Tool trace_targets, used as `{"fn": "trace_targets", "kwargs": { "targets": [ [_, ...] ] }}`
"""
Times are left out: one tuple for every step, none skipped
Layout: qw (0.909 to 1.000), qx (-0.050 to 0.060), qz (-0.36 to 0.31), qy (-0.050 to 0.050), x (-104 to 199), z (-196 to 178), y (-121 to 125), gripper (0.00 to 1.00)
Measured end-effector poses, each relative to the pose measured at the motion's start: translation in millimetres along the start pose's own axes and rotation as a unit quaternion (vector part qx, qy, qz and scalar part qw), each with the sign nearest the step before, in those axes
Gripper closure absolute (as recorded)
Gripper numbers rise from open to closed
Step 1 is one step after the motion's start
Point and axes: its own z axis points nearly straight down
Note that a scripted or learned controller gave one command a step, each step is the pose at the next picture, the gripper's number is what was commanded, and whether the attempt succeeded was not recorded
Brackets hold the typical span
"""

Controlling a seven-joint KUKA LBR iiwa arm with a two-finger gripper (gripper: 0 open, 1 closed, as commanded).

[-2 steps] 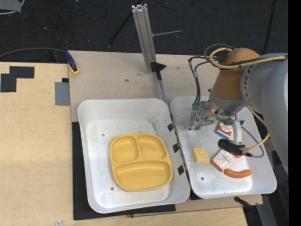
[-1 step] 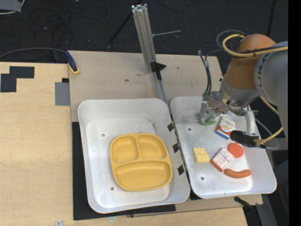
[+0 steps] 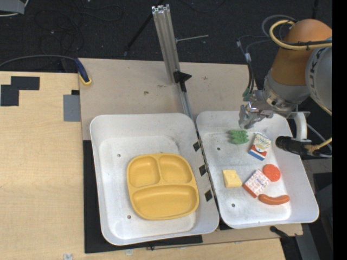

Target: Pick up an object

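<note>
Dark floor with cables surrounds the table [image 3: 43, 145], which carries two white bins side by side. We see the left bin [image 3: 108, 140] holding a yellow divided tray [image 3: 161, 186], lying flat near its middle. In the right bin [image 3: 295, 199] lie the small objects: a green leafy piece [image 3: 238, 137] near the back, a small white carton [image 3: 260, 145] just beside it, a yellow block [image 3: 232, 178], a red-and-white packet [image 3: 256, 183], an orange-red disc [image 3: 271, 173] and a sausage-like red piece [image 3: 274, 200] toward the front. The arm [image 3: 298, 53] comes in from the right; its end effector [image 3: 250, 116] hangs over the back of the right bin, just above the green leafy piece, maybe not touching it. We cannot tell how it is set, too small and blurred. An upright metal post [image 3: 168, 42] stands behind the bins.
</note>
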Motion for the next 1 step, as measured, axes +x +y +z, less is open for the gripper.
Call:
{"fn": "trace_targets", "kwargs": {
  "targets": [
    [1.0,0.0,0.0,0.0,-1.3,-53.5,1.1,1.0]
  ]
}}
